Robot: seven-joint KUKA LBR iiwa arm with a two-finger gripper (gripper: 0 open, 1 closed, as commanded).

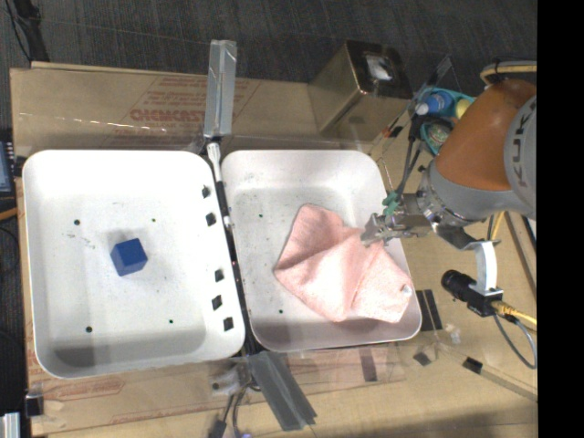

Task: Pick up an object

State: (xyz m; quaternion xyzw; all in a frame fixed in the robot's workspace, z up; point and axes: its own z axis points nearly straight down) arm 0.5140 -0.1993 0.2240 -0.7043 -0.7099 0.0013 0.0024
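hovering gripper point(379, 229) at pink cloth point(342, 267) right edge; finger state unclear.

Two shallow white plastic bins sit side by side on a bench lined with brown cardboard point(109, 99). In the left bin point(55, 181), a small blue cube point(129, 255) rests left of centre, apart from every wall. In the right bin point(274, 176), a crumpled pale pink cloth point(342, 267) spreads from the middle toward the near right corner. The grey arm with its orange band point(479, 140) reaches in over the right bin's right edge, its two-finger gripper point(379, 228) at the cloth's upper right edge.
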